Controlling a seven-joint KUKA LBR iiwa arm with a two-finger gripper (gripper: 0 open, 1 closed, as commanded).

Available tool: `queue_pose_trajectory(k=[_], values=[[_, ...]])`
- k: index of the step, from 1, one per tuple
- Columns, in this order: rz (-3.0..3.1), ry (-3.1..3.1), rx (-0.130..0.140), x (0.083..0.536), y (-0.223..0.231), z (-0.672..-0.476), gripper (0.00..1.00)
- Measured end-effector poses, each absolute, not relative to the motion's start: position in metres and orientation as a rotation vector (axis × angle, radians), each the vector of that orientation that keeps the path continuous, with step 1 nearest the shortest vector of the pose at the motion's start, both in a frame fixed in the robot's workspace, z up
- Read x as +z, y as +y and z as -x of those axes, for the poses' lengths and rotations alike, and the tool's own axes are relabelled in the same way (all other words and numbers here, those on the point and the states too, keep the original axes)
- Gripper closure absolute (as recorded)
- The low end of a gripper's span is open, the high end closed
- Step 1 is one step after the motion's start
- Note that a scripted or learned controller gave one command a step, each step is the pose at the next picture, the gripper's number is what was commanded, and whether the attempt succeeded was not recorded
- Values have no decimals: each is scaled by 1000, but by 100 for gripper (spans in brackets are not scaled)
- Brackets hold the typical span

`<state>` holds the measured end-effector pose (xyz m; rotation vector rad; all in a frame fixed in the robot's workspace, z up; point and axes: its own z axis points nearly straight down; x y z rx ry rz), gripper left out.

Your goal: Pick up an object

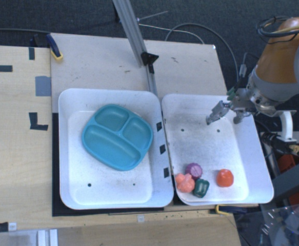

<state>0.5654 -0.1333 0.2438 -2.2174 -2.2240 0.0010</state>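
Pincer (225, 114) spread, gripping nothing, over right bin (257, 137) far end; purple (194, 169), orange (185, 182), green (201, 187) and red (224, 178) toys clustered at near edge; blue plate (117, 136) in left bin (67, 137)

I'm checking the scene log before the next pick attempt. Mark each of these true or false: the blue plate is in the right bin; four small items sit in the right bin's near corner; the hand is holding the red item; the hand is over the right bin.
1. The blue divided plate lies in the right bin. False: it lies in the left bin.
2. Four small items sit near the right bin's front edge. True: an orange piece, a purple piece, a green piece and a red piece.
3. The hand holds the red piece. False: that piece lies on the bin floor, apart from the hand.
4. The hand is over the right bin. True, near its far right part.
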Motion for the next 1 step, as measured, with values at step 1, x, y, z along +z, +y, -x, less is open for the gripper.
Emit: queue_pose_trajectory(k=[1], values=[[2218,-2223,1,244,-133,-565,0]])
